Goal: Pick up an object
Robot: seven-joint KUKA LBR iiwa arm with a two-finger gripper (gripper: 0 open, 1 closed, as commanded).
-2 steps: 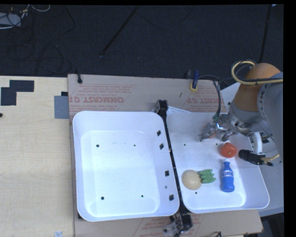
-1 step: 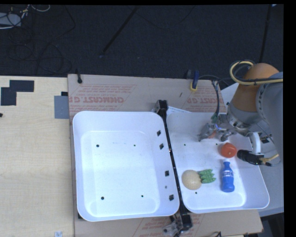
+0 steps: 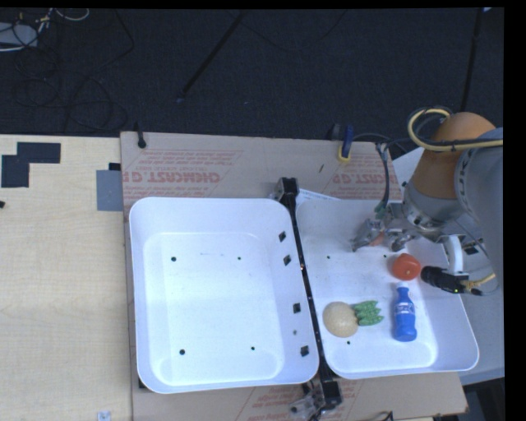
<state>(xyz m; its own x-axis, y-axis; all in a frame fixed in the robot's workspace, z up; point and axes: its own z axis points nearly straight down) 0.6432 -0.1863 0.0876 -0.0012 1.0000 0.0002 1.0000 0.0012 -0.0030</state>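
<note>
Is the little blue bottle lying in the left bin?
No, the blue bottle lies in the right bin, beside a red ball.

It looked like a robot lab. A big grey robot arm (image 3: 460, 177) reached over two white bins (image 3: 214, 222) on a cardboard sheet (image 3: 205, 168), with black cables (image 3: 49, 20) on the dark floor.

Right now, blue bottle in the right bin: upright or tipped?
Tipped. The blue bottle lies flat on the right bin's floor, cap toward the red ball, beside the green toy.
</note>
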